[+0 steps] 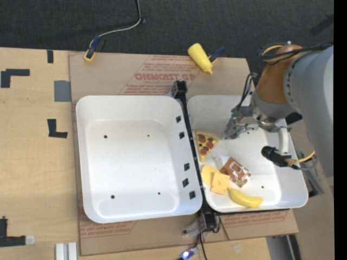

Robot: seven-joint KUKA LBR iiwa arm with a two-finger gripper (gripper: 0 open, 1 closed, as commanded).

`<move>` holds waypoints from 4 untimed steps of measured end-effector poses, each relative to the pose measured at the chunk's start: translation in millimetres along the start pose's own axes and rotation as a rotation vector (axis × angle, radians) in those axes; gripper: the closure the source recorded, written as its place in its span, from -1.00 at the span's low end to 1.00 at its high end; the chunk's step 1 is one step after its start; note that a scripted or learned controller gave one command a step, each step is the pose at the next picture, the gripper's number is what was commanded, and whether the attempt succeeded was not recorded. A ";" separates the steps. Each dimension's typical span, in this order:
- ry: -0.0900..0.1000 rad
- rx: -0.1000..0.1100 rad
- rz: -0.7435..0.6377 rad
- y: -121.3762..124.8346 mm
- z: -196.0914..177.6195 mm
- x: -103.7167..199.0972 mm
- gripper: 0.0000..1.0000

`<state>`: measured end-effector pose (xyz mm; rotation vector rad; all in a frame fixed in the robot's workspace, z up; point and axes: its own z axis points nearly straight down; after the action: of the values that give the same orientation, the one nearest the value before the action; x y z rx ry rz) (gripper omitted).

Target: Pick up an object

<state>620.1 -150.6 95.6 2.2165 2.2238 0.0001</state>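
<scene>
Dark carpet [65,10] runs across the far side of the room, with a thin cable [130,20] trailing over it. Nearer lies a light wooden bench [32,161] marked with black tape, and on it a brown cardboard sheet [141,75] printed in red. Two white bins sit side by side on the cardboard: the left bin [130,156] and the right bin [271,194], joined by a black clip strip [187,145]. A yellow clamp [200,57] grips the cardboard's far edge, another [92,52] its far left corner.

The objects lie together in the near left part of the right bin. A pizza slice [206,143] rests against the left wall, its tip pointing near and left. Nearer are a yellow cheese wedge [216,180] and a brown waffle-like piece [236,171], close together. The banana [244,198] lies nearest, its long axis running left to right, curving along the near wall.

The grey arm [309,91] reaches in from the right, orange band [271,80] showing. Its gripper [234,130] hangs over the far half of the right bin, just right of the pizza slice; I cannot tell whether its jaws are released or clenched, and nothing is seen between them.
</scene>
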 end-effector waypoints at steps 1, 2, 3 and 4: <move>0.001 0.001 0.003 -83.5 10.0 50.8 1.00; -0.002 -0.015 0.000 -49.9 -176.9 53.6 1.00; -0.003 -0.019 -0.001 -8.7 -326.8 59.2 1.00; 0.003 0.012 0.000 -19.1 -216.2 102.0 1.00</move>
<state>600.3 -48.4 311.6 2.2233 2.2316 -0.0104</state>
